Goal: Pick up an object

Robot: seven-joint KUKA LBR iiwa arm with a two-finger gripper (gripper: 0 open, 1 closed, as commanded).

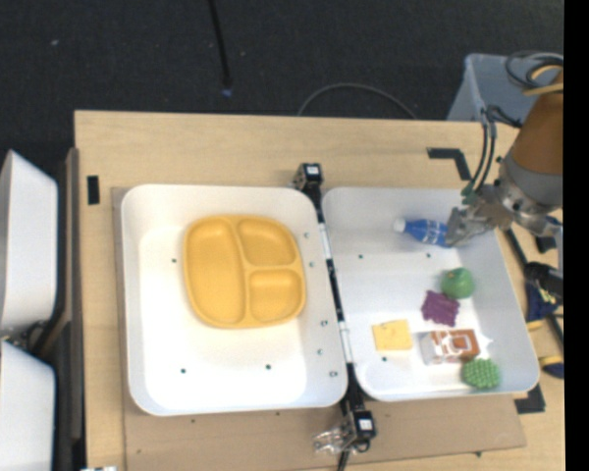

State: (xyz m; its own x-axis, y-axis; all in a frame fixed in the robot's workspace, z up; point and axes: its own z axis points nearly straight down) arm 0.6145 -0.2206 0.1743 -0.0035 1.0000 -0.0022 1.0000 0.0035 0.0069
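Blue and white plastic marks out the small bottle (424, 230) lying on its side in the right bin (373, 263), its blue body capped with a pale end that points toward the divider between the two bins. The arm's gripper (461, 226) sits low at the bottle's other end, at or just against it, though whether its fingers are spread or closed on anything cannot be told from this overhead angle. Above the gripper, the arm's orange band (540, 140) and grey wrist lean in over the right bin's far corner. Taking the bottle as the landmark, a round green ball (458, 283) rests on the near side of it and a little toward the arm, with a purple spiky toy (440, 307) just beyond the ball and touching or nearly touching it. Farther from the bottle again, toward the bin's front edge, lie a flat yellow square (392, 336), a small white packet with red and brown print (450, 345), and a bumpy bright-green ball (481, 373) tucked into the front corner. Well apart from the bottle, across the divider, a yellow three-compartment tray (243, 269) lies flat in the middle of the left bin (157, 361). Both bins sit on a pale wooden bench (196, 145).
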